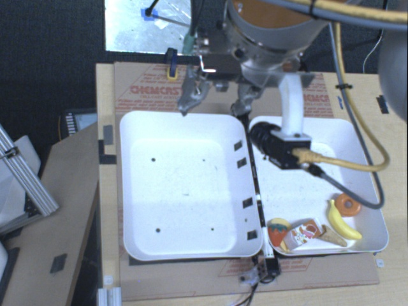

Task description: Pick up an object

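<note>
- Objects (312, 229) sit bunched in the near corner of the right bin (357, 171): a yellow banana (341, 222), an orange round piece (347, 204) just behind it, a small red-and-white packet (301, 233), a reddish-orange piece (278, 230) by the divider, and what looks like a cone-shaped bit (331, 236) under the banana's near end. Several touch or overlap.
- Left bin (185, 183) beside it, only specks on its floor.
- Black cylindrical fitting (275, 145) with a yellow cable (344, 164) hangs over the right bin's middle, on a white bracket.
- Farther back, gripper (213, 102) held high above the far rim, about over the line where the two bins meet. Two dark fingers (190, 97) point down, spread well apart, nothing between them: claw released.
- Judgement: the pick has not begun; the arm is well apart from the pile.
- To do it well: travel toward the near right corner, then descend. The banana looks the best target, being long, lying on top and clear on its far side. Set the fingers across its narrow width, not along it.
- Risk: the bin wall and the crowded neighbours leave little room; a finger may land on the packet or nudge the round piece.
</note>
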`<state>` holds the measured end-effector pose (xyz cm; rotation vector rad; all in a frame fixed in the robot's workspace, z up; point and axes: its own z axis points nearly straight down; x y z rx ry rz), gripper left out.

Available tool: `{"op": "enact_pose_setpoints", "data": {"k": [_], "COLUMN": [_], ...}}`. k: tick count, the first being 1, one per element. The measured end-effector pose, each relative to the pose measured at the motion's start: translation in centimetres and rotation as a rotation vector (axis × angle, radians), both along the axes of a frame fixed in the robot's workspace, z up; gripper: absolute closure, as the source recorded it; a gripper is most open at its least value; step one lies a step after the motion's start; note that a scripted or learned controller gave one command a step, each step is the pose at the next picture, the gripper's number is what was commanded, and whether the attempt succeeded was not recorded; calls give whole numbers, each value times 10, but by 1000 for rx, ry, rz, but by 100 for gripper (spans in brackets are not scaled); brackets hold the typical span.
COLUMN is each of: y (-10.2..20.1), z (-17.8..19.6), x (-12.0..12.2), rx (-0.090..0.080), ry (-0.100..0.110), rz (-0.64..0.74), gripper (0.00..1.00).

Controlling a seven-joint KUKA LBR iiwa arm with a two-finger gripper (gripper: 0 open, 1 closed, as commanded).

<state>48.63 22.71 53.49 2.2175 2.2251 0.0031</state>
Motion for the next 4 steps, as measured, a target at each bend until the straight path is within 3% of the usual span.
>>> {"op": "enact_pose_setpoints", "data": {"k": [1,2,3,4], "y": [0,0,-90,-47], "z": [0,12,-1,0], "x": [0,0,49,17], "rx": [0,2,-4,0], "ry": [0,-2,0,1], "rz": [0,2,-12,4], "gripper": [0,100,100,100]}}
